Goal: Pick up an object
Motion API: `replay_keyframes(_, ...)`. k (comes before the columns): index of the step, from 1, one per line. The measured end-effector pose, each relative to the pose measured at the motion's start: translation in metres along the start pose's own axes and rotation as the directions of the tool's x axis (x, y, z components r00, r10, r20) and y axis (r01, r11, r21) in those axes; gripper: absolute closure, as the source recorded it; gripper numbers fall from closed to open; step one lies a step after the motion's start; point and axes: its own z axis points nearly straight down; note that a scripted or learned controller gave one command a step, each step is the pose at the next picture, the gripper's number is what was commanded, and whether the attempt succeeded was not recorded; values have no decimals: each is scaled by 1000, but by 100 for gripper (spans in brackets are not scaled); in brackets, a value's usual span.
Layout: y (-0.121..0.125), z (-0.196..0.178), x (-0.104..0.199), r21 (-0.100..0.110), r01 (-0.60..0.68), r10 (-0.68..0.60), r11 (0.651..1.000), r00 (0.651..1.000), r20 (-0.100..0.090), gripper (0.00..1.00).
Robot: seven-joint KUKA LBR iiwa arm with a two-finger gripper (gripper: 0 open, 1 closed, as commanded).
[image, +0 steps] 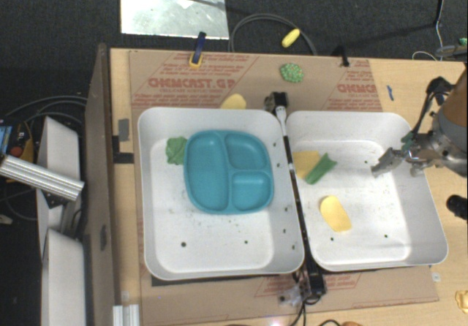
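The right bin [409,244] holds three small items: a pale yellow wedge [303,162] by its left wall, a green strip [321,168] leaning on that wedge, and a yellow oval piece [336,213] nearer the front. My gripper [382,164] comes in from the right and hangs over the right half of this bin, well to the right of the green strip and above-right of the yellow oval. I see nothing held in it. The left bin [168,244] holds a teal divided plate [228,172] with a green leafy piece [176,149] at its left edge.
Behind the bins, a green knobbly ball [292,72] and a yellow piece [234,102] lie on the cardboard sheet [183,80]. A blue-and-yellow tool [197,50] and a yellow item [291,38] sit at the far edge. A black clamp [277,104] stands between the bins.
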Motion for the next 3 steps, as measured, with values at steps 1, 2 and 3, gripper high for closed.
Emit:
replay_keyframes(1,-10,53,61,5,6,-6,1000,1000,-5,0)
replay_keyframes(2,-27,114,91,3,3,-3,1000,1000,-2,0)
replay_keyframes(3,-43,112,91,3,-3,3,1000,1000,-1,0)
